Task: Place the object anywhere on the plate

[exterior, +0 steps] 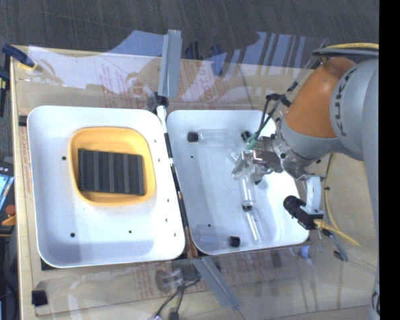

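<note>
Two white bins sit side by side on the counter (87, 79), and the arm (333, 105) comes in from the right edge of the frame, its orange band bright above the wrist. The left bin (47, 232) carries the plate (112, 140), a yellow-rimmed tray with a dark ribbed centre, sitting in the bin's upper middle. The right bin (207, 172) is where the action is: the gripper (248, 160) hangs low over the middle of it, metal parts catching the light, and whether its fingers are spread or pressed together cannot be told from this angle.

Just below the gripper lies the object (249, 209), a clear slender tube-like piece stretched down toward the bin's lower edge, with a small dark band partway along it. It looks to be lying on the bin floor, though whether the gripper touches its upper end is too unclear to call. It is well apart from the plate, a whole bin away.

A small black piece (193, 137) sits in the right bin's upper left, and another (234, 241) rests near its lower edge.
</note>
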`<state>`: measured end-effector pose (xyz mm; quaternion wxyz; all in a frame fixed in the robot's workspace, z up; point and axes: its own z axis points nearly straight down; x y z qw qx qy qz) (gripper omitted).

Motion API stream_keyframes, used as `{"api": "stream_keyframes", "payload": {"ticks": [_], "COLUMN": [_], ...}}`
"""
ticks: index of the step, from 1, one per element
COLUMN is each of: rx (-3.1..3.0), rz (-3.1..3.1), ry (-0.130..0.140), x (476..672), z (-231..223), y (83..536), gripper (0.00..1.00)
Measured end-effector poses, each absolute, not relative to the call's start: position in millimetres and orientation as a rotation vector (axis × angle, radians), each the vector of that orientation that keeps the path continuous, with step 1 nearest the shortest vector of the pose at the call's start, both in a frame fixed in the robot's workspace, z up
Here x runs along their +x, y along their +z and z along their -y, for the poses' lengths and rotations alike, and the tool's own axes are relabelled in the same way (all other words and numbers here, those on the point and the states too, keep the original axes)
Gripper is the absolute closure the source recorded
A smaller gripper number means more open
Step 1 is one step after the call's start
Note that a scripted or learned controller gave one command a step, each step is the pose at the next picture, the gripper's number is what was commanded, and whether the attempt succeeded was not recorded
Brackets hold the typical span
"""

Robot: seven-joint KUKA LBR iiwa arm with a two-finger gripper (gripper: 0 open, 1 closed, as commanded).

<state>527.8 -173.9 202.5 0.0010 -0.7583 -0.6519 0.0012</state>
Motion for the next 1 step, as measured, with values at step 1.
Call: {"api": "stream_keyframes", "payload": {"ticks": [1], "rx": [-2.219], "rz": [2.219], "ry": [0.003], "x": [574.3], "z": [127.9], "y": [235.6], "gripper": [1.00]}}
